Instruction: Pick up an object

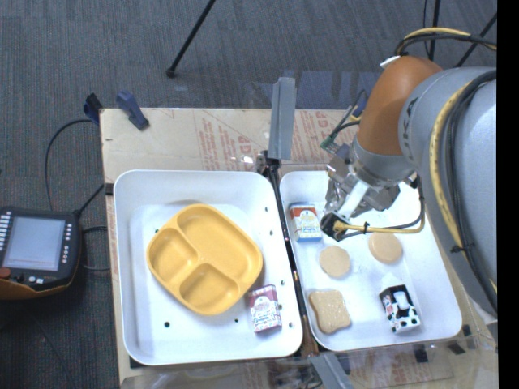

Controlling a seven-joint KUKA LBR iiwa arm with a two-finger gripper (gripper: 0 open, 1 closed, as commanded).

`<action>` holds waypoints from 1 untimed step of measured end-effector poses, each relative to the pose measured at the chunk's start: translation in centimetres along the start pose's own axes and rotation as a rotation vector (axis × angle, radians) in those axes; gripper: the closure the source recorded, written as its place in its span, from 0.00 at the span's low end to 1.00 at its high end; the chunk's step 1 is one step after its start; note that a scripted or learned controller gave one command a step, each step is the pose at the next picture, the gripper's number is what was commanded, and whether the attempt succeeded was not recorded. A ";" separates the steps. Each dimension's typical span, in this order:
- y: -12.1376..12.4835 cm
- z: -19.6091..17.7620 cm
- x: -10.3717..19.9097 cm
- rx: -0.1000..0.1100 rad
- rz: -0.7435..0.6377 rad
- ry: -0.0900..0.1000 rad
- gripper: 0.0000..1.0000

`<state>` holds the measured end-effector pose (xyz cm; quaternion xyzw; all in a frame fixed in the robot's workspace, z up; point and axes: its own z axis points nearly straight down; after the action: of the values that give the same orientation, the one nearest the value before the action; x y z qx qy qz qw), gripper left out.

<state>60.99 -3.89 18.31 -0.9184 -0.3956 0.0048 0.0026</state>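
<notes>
My gripper (344, 194) hangs over the back left part of the right bin (442, 294), just right of a small blue and red carton (306, 222). Nothing shows between it and the bin floor. In front of it lie two round tan biscuits (334, 261) (385, 247), a slice of toast (329, 310) and a black and white carton (400, 308). The left bin (130, 298) holds a yellow divided plate (204, 257) and a small red carton (264, 308) at its front right.
The grey arm with its orange band (397, 104) fills the upper right. A grey post (282, 124) stands behind the gap between the bins. A handheld screen unit (36, 248) lies on the floor at the left.
</notes>
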 end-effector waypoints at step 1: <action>-6.2 -5.1 7.5 -0.005 0.244 0.007 1.00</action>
<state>61.71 5.76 23.39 -0.9597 -0.2809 0.0012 0.0012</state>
